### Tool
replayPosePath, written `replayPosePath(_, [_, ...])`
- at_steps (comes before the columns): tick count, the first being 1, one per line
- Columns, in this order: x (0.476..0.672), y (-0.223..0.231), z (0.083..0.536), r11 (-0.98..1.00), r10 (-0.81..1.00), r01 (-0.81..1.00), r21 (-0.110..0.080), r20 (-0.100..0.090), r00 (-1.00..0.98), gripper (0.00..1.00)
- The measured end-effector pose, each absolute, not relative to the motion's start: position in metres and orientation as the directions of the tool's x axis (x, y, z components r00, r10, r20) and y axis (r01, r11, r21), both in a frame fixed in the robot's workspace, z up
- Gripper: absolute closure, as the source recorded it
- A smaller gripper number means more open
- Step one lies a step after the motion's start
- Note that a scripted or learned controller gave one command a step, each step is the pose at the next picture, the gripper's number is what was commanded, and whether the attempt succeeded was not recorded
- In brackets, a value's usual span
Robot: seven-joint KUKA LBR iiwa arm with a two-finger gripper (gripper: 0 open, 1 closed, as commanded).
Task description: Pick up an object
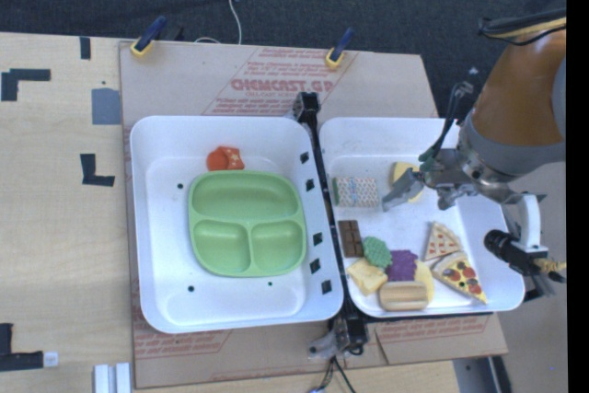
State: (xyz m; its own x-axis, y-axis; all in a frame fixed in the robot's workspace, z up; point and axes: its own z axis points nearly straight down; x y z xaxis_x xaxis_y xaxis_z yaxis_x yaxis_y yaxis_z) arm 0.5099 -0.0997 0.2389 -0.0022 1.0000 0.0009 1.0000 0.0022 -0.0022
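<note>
My gripper (422,197) hangs over the right bin (368,135), its two grey fingers spread apart and open, with nothing between them. A small yellow piece (401,171) lies just behind the left finger (398,194). Toy foods fill the near part of this bin: a speckled cracker (356,190), a chocolate bar (350,237), a green piece (376,250), a purple piece (402,265), a yellow cheese wedge (365,276), a bread roll (403,295) and two pizza slices (443,242) (460,276).
The left bin (156,198) holds a green divided plate (247,223) and a small red-orange item (225,158) behind it. A black divider (317,198) runs between the bins. The grey and orange arm (520,106) covers the right bin's right side.
</note>
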Motion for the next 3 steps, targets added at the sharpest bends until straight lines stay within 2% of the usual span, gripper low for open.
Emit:
replayPosePath(1, [0.532,-0.174,0.083,-0.004,1.0,1.0,-0.003,-0.003,0.004,0.0])
replayPosePath(2, [0.588,-0.143,0.085,0.005,1.0,1.0,0.002,-0.001,-0.005,0.0])
replayPosePath(3, [0.629,-0.15,0.085,0.002,1.0,1.0,0.001,-0.001,-0.002,0.0])
